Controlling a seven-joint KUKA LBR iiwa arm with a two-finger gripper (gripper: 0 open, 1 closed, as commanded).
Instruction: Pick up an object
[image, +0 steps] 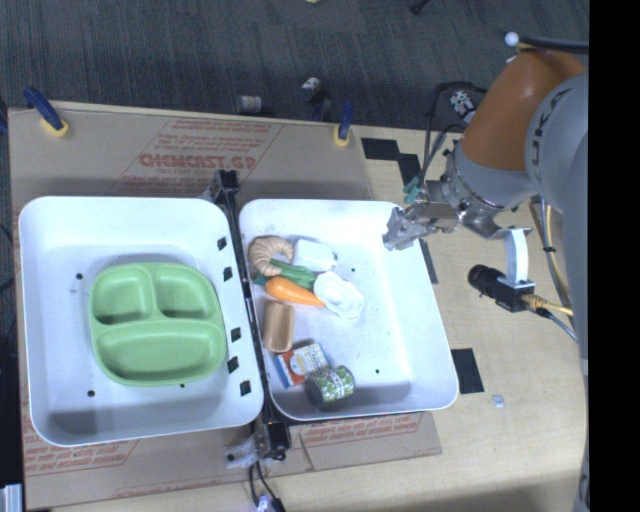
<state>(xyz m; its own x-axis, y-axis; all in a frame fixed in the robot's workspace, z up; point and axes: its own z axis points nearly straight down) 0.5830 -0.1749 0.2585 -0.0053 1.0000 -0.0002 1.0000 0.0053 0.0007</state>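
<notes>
Hand (398, 232) hovers at right bin's (425, 330) far rim; grip state unreadable. Carrot (293, 291) and other toys cluster left of it, within reach for picking.

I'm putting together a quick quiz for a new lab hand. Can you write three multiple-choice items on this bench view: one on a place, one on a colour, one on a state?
1. Where does the divided plate lie?
A. In the left bin
B. In the right bin
C. On the bare bench

2. What colour is that plate?
A. Red
B. Green
C. Blue

3. Where is the gripper now?
A. Deep in the left bin
B. Pressed down on the carrot
C. At the right bin's upper right corner, apart from the pile of things

Answers: 1 A, the plate sits alone inside the left bin. 2 B, it is light green all over. 3 C, the gripper is at that corner, with bare white floor between it and the carrot.
</notes>
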